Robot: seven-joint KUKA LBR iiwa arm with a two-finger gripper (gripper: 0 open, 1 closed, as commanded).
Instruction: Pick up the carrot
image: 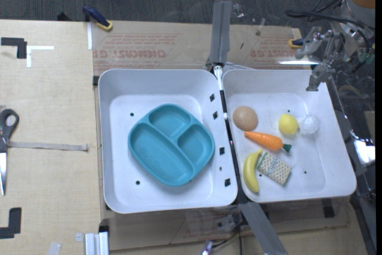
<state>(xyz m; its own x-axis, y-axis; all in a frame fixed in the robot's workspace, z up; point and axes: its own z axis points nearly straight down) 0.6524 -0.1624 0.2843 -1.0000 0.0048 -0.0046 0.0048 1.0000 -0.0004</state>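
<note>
Looking down on a bench with two shallow white bins side by side, the carrot lies flat in the right bin, near its middle, orange body pointing left and green stub at its right end. A brown egg-shaped item sits just above its left tip, a lemon just above its right end, and a banana and a patterned sponge-like block sit just below it. The left bin holds a blue divided plate. The tool hangs over the back right corner of the right bin, well apart from the carrot; whether it is apart or together cannot be told at this size. To reach well, it likely needs to travel forward and left, descend over the carrot's middle, and close across the narrow width. Crowding neighbours leave little room, so a straight vertical approach seems safest.
</note>
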